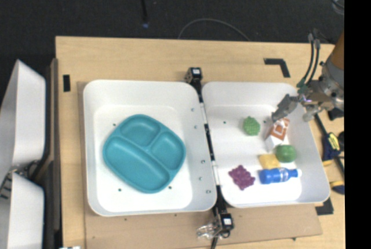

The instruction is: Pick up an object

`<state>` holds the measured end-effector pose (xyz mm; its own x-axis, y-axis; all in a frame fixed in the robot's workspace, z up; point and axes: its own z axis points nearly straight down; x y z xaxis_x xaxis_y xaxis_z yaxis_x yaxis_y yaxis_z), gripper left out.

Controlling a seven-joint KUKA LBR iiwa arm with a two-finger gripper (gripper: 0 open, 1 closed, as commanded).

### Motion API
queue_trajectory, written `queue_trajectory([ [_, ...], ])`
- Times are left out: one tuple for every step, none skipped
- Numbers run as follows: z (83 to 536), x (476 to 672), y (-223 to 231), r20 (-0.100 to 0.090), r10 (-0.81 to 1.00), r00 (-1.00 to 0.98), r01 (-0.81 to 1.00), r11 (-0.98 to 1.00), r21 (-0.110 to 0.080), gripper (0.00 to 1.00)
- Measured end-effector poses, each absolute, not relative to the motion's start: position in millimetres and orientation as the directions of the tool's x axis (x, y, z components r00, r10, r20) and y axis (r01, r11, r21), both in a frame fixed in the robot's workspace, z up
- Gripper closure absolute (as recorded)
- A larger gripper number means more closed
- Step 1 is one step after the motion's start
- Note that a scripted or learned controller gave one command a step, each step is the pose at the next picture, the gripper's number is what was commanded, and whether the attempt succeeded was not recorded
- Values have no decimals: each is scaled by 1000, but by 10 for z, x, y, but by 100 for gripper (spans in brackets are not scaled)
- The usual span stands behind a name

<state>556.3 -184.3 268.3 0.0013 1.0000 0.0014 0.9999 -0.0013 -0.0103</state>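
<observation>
The tool [282,110] is down in the right bin [232,196], near its far right corner. One finger [283,107] shows clearly, but I honestly can't tell if it's apart or together. Just below it sits a small orange and white carton [279,130], with nothing visibly gripped. Also in that bin: a bumpy green ball [251,125], a round green fruit [285,153], a yellow block [268,160], a blue bottle [277,175] and purple grapes [242,176]. The left bin [95,196] has a teal divided plate [144,153]. Both bins sit on the wooden counter [145,57].
</observation>
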Motion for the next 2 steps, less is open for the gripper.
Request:
queue_trajectory([
  [2748,5584,-1838,0,1000,-1,1000,1,1,0],
  [2138,5609,-1909,-1,1000,1,1000,-1,-3,0],
])
